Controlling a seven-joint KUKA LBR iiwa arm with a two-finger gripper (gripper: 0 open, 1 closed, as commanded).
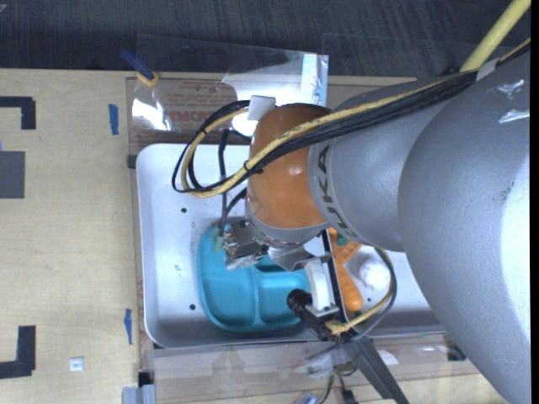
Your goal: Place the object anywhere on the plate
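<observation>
The arm's wrist hangs low over the teal plate (pixel 244 297) in the white bin (pixel 164 225), hiding the end effector (pixel 253 255); whether it is clenched or released cannot be told. An orange carrot-like object (pixel 347 286) lies just right of the plate, partly under the wrist. Likely the step is the reach or grasp. Next needs a sure hold, then a short carry onto the plate.

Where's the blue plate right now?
The blue plate lies in the near part of the white bin, partly under the arm's wrist, with an orange object just to its right.
</observation>
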